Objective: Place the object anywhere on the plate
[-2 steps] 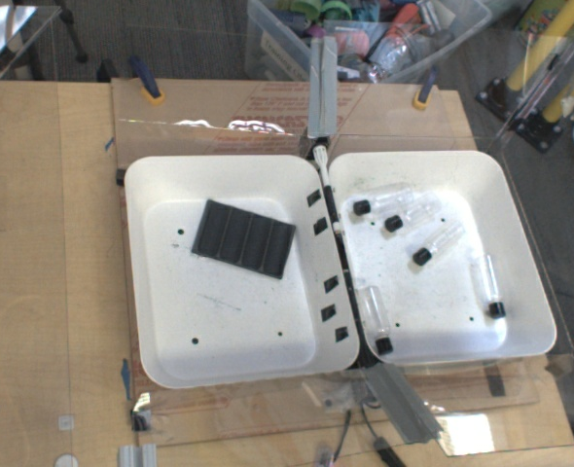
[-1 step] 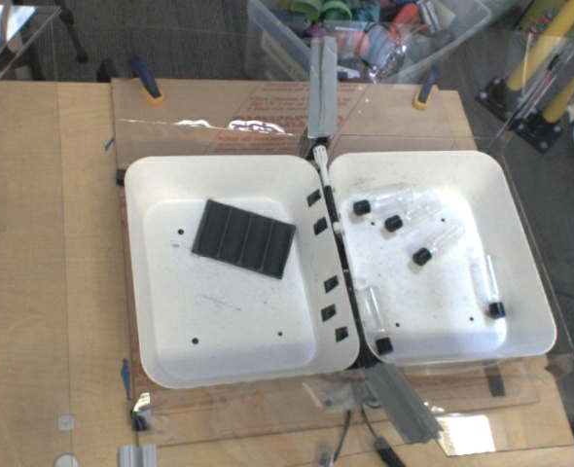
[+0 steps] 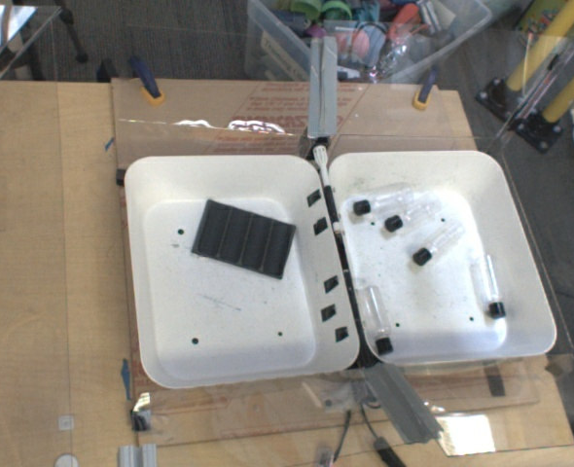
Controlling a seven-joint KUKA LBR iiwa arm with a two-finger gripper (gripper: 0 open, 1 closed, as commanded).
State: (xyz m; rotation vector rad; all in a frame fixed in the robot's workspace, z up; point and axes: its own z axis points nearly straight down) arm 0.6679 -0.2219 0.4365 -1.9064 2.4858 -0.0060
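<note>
A: Where are the vials (image 3: pixel 433 244)?
B: Five clear ones with black caps lie loose in the right bin (image 3: pixel 520 261), from ten o'clock round to six.
A: And the plate (image 3: pixel 243 238)?
B: A dark ribbed slab in the left bin (image 3: pixel 161 348), near eleven o'clock, bare.
A: Progress?
B: None, I judge; picking and placing remain.
A: The pincer?
B: I cannot tell its state.

The storage tub (image 3: pixel 365 13) of colourful toys is cut off at the top edge; its jumbled contents blur together, too small to identify.
</note>
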